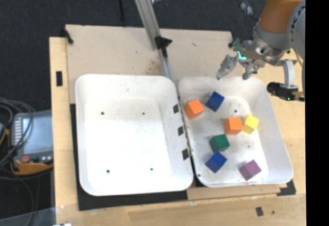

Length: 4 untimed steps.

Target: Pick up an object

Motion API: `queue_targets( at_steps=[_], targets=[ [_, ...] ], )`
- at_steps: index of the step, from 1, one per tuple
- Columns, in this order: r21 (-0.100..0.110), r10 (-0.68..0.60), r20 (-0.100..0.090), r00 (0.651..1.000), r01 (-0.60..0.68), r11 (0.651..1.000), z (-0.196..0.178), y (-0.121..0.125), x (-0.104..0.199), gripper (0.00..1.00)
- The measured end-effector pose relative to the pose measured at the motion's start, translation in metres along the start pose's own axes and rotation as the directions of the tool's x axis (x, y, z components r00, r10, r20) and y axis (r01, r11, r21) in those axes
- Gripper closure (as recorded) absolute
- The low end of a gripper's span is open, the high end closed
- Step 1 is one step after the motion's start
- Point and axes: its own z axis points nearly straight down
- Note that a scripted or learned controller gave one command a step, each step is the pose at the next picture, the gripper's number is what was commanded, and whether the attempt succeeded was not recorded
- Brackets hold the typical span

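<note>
Purple cube (250, 169), open claw (237, 70) above bin (275, 117)

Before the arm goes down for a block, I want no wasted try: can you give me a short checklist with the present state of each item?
1. Blocks are in the right bin: ok, seven lie there.
2. Hand carries nothing: ok, its fingers are spread with nothing between them.
3. Hand is above a block: not ok, it hangs over the bin's far rim; the nearest is the upper blue block.
4. A block with free sides: ok, the purple block lies apart from the others.
5. Touching pairs to avoid: not ok, the orange block and the yellow block sit against each other.
</note>
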Motion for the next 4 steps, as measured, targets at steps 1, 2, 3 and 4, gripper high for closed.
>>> queue_targets(
  at_steps=[1,2,3,4],
  targets=[
    [0.000,-0.002,0.002,1.000,0.002,1.000,-0.001,0.000,-0.001,0.00],
    [0.004,0.003,0.001,1.000,-0.003,1.000,0.059,-0.005,-0.008,0.00],
    [0.004,0.004,0.001,1.000,-0.004,1.000,0.121,-0.009,-0.008,0.00],
    [-0.008,0.005,0.000,1.000,-0.005,1.000,0.133,-0.006,-0.009,0.00]
  ],
)
